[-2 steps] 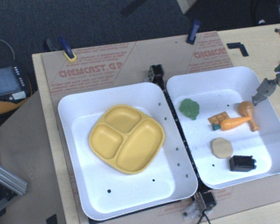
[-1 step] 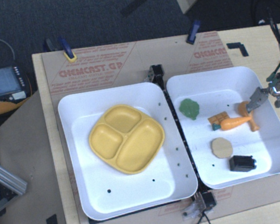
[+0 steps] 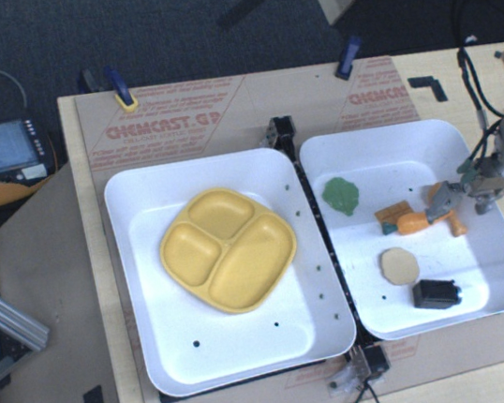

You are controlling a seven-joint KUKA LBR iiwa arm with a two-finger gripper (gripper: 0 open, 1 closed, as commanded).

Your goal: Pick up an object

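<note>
Black block (image 3: 435, 293) nearest | end effector (image 3: 449, 203) over carrot (image 3: 412, 223) | opening: cannot tell

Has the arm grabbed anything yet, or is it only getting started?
Nothing looks picked up yet. The green broccoli-like piece, tan round disc, black block and orange carrot-like piece all lie on the floor of the right bin. In hand: the gripper is low in that bin, by the orange piece. Left: closing on one item and lifting it. The yellow divided plate sits in the left bin.
</note>
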